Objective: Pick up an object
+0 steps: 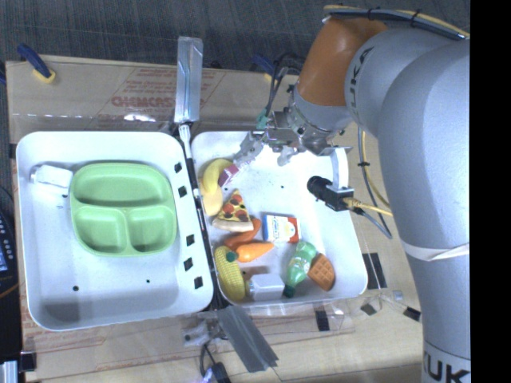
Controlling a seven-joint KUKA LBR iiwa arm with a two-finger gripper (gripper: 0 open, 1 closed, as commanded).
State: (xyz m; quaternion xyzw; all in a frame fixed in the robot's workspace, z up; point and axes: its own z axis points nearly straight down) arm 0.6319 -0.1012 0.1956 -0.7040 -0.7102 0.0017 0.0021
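Pincer (263, 148) hangs fingers apart over the back of the right bin (345, 223), gripping nothing, one fingertip just above the banana (211, 183), with pizza slice (234, 211), carrot (254, 251), corn cob (228, 271) and green bottle (297, 266) lying nearer the front.

Claw (254, 152) above banana (211, 183)
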